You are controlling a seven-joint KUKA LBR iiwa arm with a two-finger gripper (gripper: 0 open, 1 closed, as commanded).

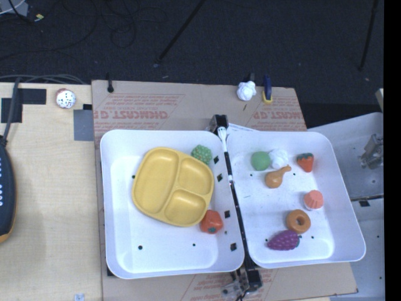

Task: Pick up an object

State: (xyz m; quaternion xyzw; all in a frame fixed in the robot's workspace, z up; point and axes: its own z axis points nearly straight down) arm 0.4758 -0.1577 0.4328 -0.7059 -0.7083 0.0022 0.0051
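Two white bins lie side by side on a sheet of cardboard (156, 108) atop the desk (50, 199).

Left bin (119, 231): a yellow divided plate (172, 185) sits tilted near the middle. A green knobbly toy (202, 153) touches the plate's rim at 1 o'clock. A red toy with a green stalk (212, 222) touches the rim at 5 o'clock.

Right bin (338, 231): the loose toys available for picking lie here.
- A green round toy (260, 161) lies at 11 o'clock from the bin's centre.
- A white toy (279, 157) lies just beside the green round toy, at its 3 o'clock.
- An orange drumstick (276, 177) lies just below those two.
- A red strawberry (305, 162) lies at 1 o'clock.
- A pink-orange toy (314, 200) lies at 4 o'clock.
- A brown doughnut (298, 221) lies at 5 o'clock.
- A purple grape bunch (284, 240) lies at 6 o'clock, just below the doughnut.

All of these rest on the bin floor, and none is lifted.

Beyond the bins, at 12 o'clock on the cardboard, are a white crumpled object (246, 91) and a blue-and-yellow object (267, 89). A small speckled ball (65, 98) rests on the desk at 10 o'clock. Whether the claw is released or clenched cannot be told.
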